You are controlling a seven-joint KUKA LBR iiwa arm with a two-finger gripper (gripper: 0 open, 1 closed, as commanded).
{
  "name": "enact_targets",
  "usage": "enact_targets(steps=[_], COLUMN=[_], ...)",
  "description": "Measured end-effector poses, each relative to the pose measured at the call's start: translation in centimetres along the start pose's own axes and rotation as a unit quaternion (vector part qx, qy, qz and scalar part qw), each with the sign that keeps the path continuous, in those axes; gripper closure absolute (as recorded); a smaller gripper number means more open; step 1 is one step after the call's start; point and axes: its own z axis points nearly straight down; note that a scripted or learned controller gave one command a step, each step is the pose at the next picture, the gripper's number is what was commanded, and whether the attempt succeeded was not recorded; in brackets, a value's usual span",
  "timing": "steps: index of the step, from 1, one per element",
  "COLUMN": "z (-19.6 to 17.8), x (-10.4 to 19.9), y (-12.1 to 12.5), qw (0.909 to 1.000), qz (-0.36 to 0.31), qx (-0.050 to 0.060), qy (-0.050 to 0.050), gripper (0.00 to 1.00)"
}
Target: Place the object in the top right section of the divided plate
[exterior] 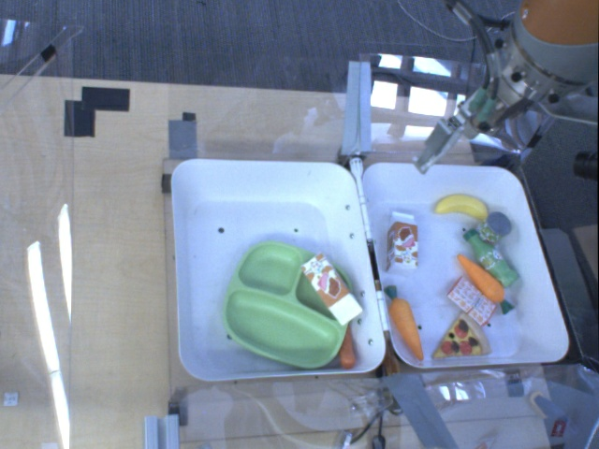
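Carton (328,286) rests on divided plate (281,321), well apart from jaws (432,155).

I see a pale wood surface (103,251) carrying two shallow white bins side by side, touching along their inner rims. The left bin (201,213) sits near the middle, the right bin (533,251) just beside it. Black tape patches (94,108) lie at the surface's far left.

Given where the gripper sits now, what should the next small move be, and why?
Probably nothing more than retreating: a carton already lies in the green plate's top right section, and the gripper hangs above the right bin's back edge.
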Motion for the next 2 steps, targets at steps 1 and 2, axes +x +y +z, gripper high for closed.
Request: enact_targets(steps=[1,2], z=[0.2,0.3], x=[-9.7,-15.9], y=[3.4,2.3], qw=[0.9990,1.0000], qz=[0.044,-0.008], qx=[0.002,0.003], qy=[0.000,0.000], gripper=[0.00,0.00])
